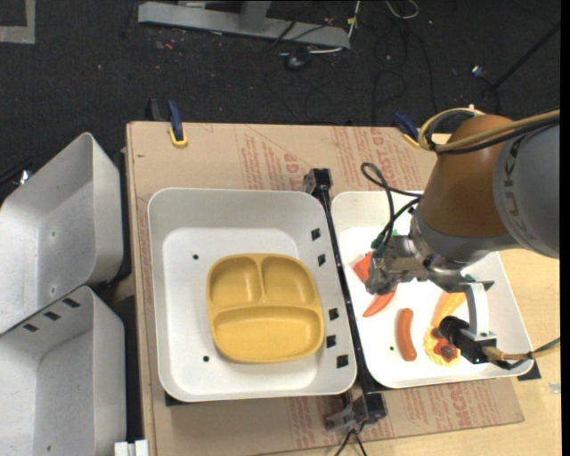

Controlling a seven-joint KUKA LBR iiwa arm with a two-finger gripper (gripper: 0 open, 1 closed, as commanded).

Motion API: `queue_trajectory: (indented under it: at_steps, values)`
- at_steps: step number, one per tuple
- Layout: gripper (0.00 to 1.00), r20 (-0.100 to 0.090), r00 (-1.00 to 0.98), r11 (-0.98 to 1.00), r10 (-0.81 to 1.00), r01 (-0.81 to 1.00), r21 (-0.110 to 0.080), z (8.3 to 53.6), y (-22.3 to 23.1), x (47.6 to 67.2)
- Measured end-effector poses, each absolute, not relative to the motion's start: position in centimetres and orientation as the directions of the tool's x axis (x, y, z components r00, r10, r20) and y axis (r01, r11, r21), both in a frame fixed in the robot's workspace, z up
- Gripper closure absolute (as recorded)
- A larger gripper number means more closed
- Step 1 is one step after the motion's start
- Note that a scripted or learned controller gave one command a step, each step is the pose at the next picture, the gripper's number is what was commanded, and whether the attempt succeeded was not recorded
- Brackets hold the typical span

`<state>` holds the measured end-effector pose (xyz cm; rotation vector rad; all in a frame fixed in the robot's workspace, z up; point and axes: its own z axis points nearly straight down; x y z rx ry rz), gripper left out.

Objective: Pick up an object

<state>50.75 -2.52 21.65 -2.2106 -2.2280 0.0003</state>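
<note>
Toys lie in the right bin [508, 283], and the hand [385, 278] hangs low over an orange carrot [378, 305], maybe about to grab it, but I cannot tell if it grips.

Dark speckled floor [80, 80] beyond and left of the tabletop [249, 156]. Brown board surface printed with red lettering, lit evenly from above. Blue clamps [176, 123] at the far edge, another [407, 126] toward the right. Black cables [392, 80] trailing over the floor. Grey metal frame [240, 22] lying at the top. Two white tubs [58, 267] stacked at the left, off the board.
</note>
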Motion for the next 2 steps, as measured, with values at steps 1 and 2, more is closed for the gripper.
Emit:
queue_trajectory:
  at_steps: [1,2]
  values:
    - [1.0,0.002,-0.008,0.008,1.0,1.0,-0.003,21.5,2.6,49.7]
    - [1.0,0.002,-0.009,0.009,1.0,1.0,0.001,22.4,8.9,50.0]
